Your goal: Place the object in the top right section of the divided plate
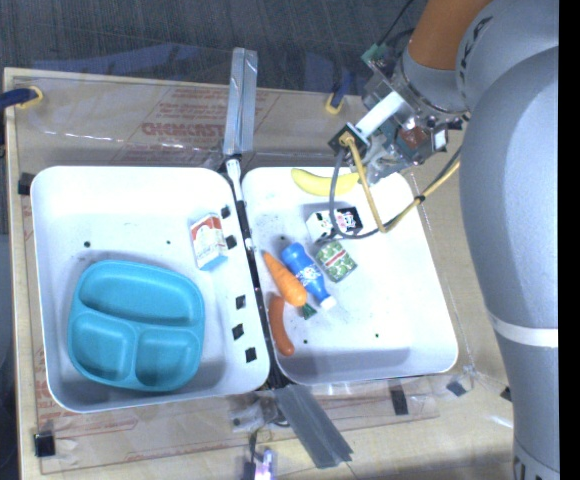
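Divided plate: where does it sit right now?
In the camera view, the blue divided plate lies in the lower part of the left bin, below and left of a small red-and-white carton.

Grey arm (505, 128) in from the right — wrist (432, 83) bent, gripper (395, 156) low

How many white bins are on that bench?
2, side by side: the left bin holds the blue divided plate, the right bin holds the banana.
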`<state>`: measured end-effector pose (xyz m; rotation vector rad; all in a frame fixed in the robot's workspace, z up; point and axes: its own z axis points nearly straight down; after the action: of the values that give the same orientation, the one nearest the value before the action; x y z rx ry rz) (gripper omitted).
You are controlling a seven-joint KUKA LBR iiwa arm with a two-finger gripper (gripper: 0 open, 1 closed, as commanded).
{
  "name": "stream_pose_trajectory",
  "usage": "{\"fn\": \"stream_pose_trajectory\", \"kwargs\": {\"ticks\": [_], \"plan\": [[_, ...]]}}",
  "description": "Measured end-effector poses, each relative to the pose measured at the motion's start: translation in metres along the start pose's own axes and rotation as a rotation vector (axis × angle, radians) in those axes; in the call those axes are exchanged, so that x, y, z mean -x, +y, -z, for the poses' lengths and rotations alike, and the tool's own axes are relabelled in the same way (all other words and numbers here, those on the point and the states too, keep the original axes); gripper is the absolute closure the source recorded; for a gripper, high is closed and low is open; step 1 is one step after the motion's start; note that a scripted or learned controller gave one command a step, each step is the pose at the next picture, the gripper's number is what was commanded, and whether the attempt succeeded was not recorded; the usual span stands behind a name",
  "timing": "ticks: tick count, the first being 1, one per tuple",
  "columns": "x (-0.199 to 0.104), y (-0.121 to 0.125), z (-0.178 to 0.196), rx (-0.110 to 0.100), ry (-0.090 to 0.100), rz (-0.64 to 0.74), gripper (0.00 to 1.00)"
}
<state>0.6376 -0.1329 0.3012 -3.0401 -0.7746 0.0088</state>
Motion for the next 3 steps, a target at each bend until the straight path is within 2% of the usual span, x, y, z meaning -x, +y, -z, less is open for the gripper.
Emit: {"fn": "stream_pose_trajectory", "kwargs": {"ticks": [1,3], "plan": [[0.046,0.062,0.071,0.002,0.003,-0.217,1.00],[0.040,0.056,0.090,-0.004,-0.002,-0.194,1.00]]}}
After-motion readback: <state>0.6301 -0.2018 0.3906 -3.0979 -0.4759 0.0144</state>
